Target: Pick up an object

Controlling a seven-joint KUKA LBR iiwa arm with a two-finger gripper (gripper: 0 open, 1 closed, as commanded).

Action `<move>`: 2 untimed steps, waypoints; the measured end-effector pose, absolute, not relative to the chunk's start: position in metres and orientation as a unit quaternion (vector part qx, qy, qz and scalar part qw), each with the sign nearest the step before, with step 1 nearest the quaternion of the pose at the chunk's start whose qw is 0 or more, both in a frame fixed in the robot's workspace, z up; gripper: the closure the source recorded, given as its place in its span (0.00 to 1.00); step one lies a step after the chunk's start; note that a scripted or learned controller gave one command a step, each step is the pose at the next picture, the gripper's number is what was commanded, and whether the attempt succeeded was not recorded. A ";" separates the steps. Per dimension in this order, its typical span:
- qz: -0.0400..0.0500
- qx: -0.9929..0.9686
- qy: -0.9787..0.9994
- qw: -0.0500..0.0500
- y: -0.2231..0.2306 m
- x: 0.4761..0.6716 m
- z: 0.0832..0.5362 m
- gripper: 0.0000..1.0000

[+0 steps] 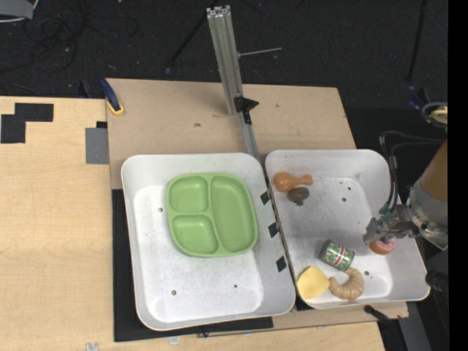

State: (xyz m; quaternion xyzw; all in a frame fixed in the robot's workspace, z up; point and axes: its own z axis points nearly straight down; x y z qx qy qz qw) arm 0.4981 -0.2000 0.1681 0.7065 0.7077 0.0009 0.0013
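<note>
From my seat the jaws (383,234) are down at the right edge of the right bin (333,168), sitting right over a small pinkish-red thing (382,246). I honestly can't tell how they stand, the metal bits blur together at this angle, and I can't say the red thing is actually between them, just that it's right under or against them.

Working outward: a little green and white can (336,255) lies on its side to the left of that. Near the front wall there's a yellow wedge (312,283) touching a tan curled piece (346,285), maybe a toy croissant. Up at the back left of the bin an orange gourd-looking thing (285,180) sits against a brown lump (297,194). The left bin (197,298) has a green divided plate (213,214), well apart from all this. Both bins sit on the counter (292,115).

My guess is the red thing is the pick. To do it well I'd want it centred before closing, since it's tight to the bin wall and could squirt sideways. Then lift straight up, slowly, and check it comes along.
</note>
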 end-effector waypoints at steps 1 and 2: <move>0.000 0.707 0.707 0.002 -0.209 0.497 0.215 1.00; 0.001 0.706 0.708 0.002 -0.210 0.498 0.255 1.00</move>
